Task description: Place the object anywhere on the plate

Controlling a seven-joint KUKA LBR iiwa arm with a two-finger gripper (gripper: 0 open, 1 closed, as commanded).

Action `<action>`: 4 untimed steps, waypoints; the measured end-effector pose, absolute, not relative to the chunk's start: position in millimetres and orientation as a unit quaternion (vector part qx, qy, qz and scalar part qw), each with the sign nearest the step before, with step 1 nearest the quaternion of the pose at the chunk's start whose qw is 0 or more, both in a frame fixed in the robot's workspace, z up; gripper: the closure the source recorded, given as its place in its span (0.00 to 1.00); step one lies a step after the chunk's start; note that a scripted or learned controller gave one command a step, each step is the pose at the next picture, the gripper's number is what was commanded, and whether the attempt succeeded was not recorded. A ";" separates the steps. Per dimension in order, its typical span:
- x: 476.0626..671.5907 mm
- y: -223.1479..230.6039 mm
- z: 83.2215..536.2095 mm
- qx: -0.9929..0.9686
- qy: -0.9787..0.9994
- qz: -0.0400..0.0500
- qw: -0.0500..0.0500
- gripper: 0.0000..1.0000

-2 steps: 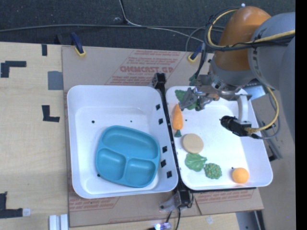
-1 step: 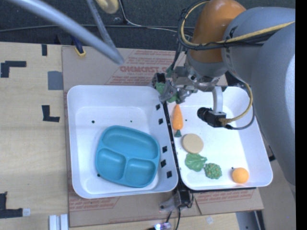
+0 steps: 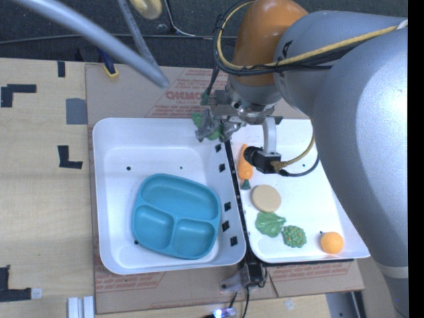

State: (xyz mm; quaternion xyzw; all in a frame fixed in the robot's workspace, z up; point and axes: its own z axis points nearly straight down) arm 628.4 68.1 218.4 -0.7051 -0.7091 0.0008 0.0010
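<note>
My pincer [image 3: 211, 130] is clamped on a green leafy piece [image 3: 206, 128], well beyond the plate [image 3: 175, 215]; it looks light, soft, easily slipped.

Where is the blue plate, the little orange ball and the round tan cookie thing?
blue plate [image 3: 173, 207]: camera view, on the ridge between its compartments.
orange ball [image 3: 331, 242]: camera view, middle of the ball.
round tan disc [image 3: 266, 198]: camera view, centre of its flat top.

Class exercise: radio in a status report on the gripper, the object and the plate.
Gripper above the left bin's back edge, green object in its jaws. Blue plate below, nothing on it. Path open.
</note>
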 end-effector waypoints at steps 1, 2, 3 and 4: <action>640.8 110.8 215.9 -0.705 -0.709 0.001 0.001 1.00; 658.3 128.7 221.8 -0.706 -0.708 0.000 0.000 1.00; 641.9 125.0 218.6 -0.707 -0.707 0.002 0.000 1.00; 642.4 125.5 218.8 -0.707 -0.707 0.001 0.000 0.00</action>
